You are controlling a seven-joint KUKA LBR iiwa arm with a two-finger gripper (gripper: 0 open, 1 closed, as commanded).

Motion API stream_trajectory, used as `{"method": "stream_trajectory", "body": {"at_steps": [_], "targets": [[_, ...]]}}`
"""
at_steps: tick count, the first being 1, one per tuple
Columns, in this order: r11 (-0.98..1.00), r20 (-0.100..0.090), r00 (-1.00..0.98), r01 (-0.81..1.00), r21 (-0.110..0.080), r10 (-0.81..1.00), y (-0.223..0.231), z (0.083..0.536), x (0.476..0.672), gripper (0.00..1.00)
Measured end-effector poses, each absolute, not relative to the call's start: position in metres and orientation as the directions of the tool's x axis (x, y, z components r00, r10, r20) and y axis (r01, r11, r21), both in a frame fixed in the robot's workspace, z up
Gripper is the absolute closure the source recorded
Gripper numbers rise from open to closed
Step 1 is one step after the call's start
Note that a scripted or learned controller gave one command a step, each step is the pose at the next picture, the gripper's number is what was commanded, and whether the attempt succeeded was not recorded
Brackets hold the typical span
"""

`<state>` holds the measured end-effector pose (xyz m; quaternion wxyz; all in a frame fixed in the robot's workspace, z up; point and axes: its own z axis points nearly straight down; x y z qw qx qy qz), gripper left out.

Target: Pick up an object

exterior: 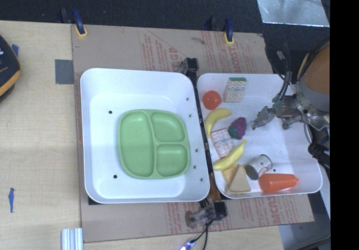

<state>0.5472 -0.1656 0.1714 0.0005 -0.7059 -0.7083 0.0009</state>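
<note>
Two white bins on brown cardboard clamped to a pale wood bench, dark floor behind.
Left bin [95, 131] holds a smooth green divided plate [152, 143]. Right bin [305, 148] holds toy food: red tomato [211, 99], two curved yellow bananas [216, 119], purple grapes [238, 126], printed box [235, 89], orange carrot [277, 182], tan wedge [240, 180]. Gripper [272, 115] hovers over bare white floor right of the grapes, fingers apart, clamping nothing.
</note>
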Motion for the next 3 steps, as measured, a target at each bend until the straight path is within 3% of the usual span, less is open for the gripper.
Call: {"method": "stream_trajectory", "body": {"at_steps": [1, 2, 3], "targets": [[0.004, 0.000, -0.004, 1.000, -0.002, 1.000, -0.134, 0.103, 0.568, 0.00], [0.006, -0.001, -0.006, 1.000, -0.004, 1.000, -0.134, 0.113, 0.568, 1.00], [0.005, 0.001, -0.005, 1.000, -0.002, 1.000, -0.061, 0.192, 0.600, 1.00]]}}
